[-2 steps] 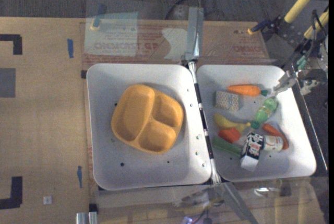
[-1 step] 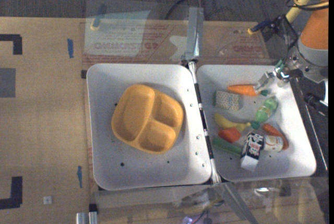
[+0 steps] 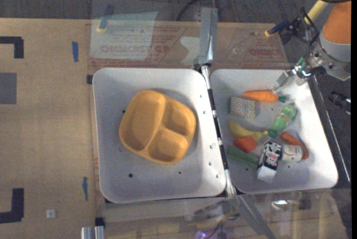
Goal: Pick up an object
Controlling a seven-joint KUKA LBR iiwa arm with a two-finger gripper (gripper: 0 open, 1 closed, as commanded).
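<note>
The carrot (image 3: 260, 96) lies flat at about twelve o'clock in the right bin (image 3: 323, 174), its orange body pointing across the bin with the green end toward three o'clock. It looks like the likeliest pick, since the gripper (image 3: 282, 82) hangs just beside its green end, toward one o'clock from it. Nothing sits between the fingers, and whether they are apart or together is too blurred to tell.

Below the carrot the other things crowd close: a grey sponge (image 3: 243, 107) at its seven o'clock, a green bottle (image 3: 284, 118) at five o'clock, then a banana (image 3: 247, 131), a red pepper (image 3: 245, 144) and a small carton (image 3: 270, 157) nearer the bin's six o'clock. The left bin (image 3: 111, 176) holds a yellow divided tray (image 3: 157, 126).

The risk, as I judge it, is a miss at the tip. The gripper stands off the carrot's end rather than over its middle, so a closing pinch could catch only the narrow green part and let the carrot roll or swing away. Coming down near the bin's far wall could also scrape the rim.

The arm (image 3: 337, 32) reaches in from two o'clock, orange band high, wrist angled down toward the bin's upper corner.
</note>
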